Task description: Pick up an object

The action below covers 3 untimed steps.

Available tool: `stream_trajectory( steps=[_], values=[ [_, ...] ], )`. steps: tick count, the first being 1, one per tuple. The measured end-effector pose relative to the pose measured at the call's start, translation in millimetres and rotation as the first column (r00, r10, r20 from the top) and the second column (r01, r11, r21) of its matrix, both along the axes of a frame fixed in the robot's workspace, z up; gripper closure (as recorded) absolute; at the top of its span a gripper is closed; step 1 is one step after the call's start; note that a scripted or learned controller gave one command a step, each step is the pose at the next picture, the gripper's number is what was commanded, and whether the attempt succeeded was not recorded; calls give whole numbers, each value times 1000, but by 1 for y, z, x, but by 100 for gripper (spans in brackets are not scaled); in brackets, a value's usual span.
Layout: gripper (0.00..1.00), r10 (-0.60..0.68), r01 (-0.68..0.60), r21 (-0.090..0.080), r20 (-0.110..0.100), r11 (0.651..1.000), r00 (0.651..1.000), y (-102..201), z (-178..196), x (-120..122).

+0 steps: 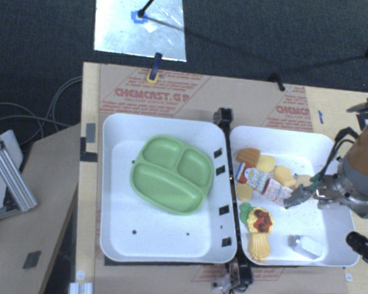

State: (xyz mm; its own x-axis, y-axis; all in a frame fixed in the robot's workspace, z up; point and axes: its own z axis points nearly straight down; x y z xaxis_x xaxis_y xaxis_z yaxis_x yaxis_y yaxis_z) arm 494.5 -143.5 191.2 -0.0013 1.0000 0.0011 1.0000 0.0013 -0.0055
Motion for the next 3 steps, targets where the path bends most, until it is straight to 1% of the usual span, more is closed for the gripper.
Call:
stream_trajectory(
  steps=[1,2,3],
  values=[
    [0,1,-1,-1,7,1000,1000,0,3,2],
    [0,-1,1,0,2,1000,1000,-10,-49,0],
    [0,-1,1,0,4,1000,1000,-10,-101,0]
  ],
)
